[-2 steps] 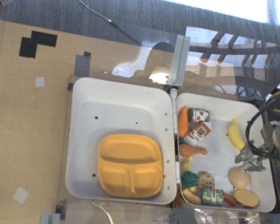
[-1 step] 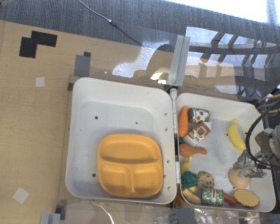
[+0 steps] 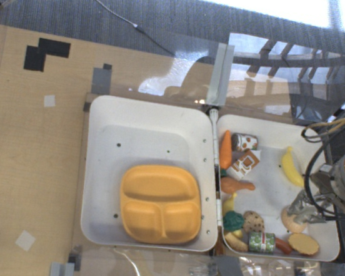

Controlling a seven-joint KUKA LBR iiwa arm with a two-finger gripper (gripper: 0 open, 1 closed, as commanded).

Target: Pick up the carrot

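Observation:
The carrot [image 3: 225,149] is a slim orange piece lying lengthwise against the left wall of the right bin [image 3: 274,132], near its far end. My gripper [image 3: 304,211] hangs low at the right side of that bin, just above a round tan food piece [image 3: 291,221]. It is well to the right of the carrot and apart from it. Nothing of the carrot is hidden.
Beside the carrot lie a small can [image 3: 244,141] and a carton [image 3: 245,164], with an orange drumstick-like piece [image 3: 237,185] below. A banana [image 3: 291,167], broccoli [image 3: 233,221], cookie [image 3: 253,222], green can [image 3: 261,242] and bun [image 3: 303,244] share the bin. The left bin [image 3: 107,132] holds a yellow divided tray [image 3: 161,202].

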